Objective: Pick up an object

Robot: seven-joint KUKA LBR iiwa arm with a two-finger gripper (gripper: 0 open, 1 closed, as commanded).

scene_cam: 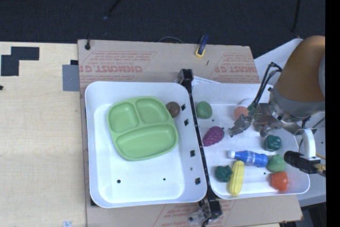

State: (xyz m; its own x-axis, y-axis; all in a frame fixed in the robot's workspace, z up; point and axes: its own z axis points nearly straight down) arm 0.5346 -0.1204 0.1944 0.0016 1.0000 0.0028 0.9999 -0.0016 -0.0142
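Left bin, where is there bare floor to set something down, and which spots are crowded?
Left bin: bare floor below the green divided plate, toward its near wall. Right bin is crowded: corn, blue bottle, grapes, gripper.

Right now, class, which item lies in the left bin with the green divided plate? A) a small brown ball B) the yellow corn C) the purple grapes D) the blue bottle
A: the small brown ball sits beside the green divided plate in the left bin.
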